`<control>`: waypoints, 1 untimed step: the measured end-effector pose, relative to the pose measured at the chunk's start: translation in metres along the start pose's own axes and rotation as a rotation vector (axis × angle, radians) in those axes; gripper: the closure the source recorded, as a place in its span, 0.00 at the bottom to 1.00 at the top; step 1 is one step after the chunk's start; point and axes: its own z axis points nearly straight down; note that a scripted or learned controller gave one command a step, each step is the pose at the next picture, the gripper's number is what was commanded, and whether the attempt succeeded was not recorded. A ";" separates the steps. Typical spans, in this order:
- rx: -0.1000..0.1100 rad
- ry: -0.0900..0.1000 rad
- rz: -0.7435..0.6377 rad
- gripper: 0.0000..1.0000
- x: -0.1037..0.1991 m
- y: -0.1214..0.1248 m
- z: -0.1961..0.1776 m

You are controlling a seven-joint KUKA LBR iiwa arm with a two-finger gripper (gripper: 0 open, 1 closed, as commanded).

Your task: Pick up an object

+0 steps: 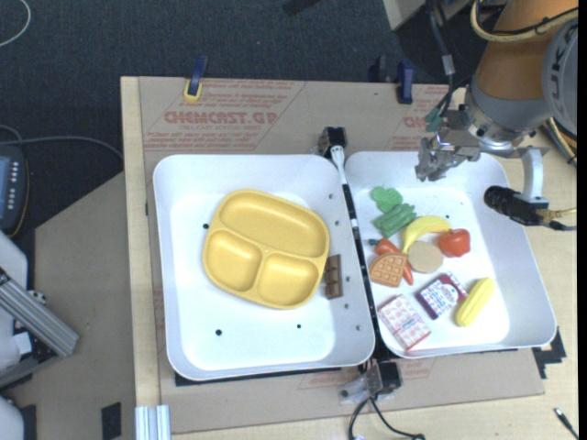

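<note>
The gripper [433,169], its grip state unclear, hangs over the right bin's [523,273] far edge, apart from the toy banana [421,228], tomato [454,242] and waffle [388,269]; a yellow divided plate [266,247] fills the left bin [179,246].

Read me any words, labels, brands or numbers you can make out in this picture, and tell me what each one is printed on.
"CHEMCAST G P": red print on the brown board under the bins; the last letters are uncertain.
Smaller red lines above and below it: too blurred to read.
Red print on the board's right part: too blurred to read.
Purple packet in the right bin: label too small to read.
Red-and-white box: print too small to read.
</note>
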 end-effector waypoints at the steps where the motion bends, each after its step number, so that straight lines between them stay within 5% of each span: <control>1: 0.000 0.000 0.000 1.00 0.027 -0.032 -0.002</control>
